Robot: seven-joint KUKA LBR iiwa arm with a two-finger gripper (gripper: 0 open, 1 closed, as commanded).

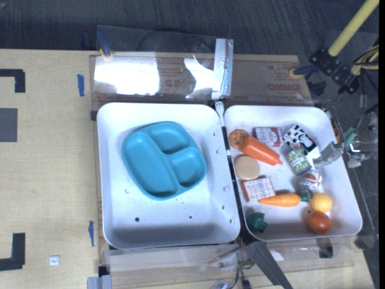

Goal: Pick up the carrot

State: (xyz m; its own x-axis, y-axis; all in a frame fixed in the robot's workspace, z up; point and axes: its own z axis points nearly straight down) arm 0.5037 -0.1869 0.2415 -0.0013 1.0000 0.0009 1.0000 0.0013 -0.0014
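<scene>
Whether the gripper (344, 149), at the right bin's (283, 235) right edge, was open or closed, I cannot tell. By the bin's front edge, the carrot (281, 200) looked light, rigid and slick, best pinched across its thick middle.

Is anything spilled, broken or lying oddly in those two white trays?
Nothing stands out. The blue divided plate lies flat in the left bin. In the right bin, the toy foods are jumbled loosely, the larger carrot and smaller carrot among them, with nothing visibly spilled or broken.
</scene>
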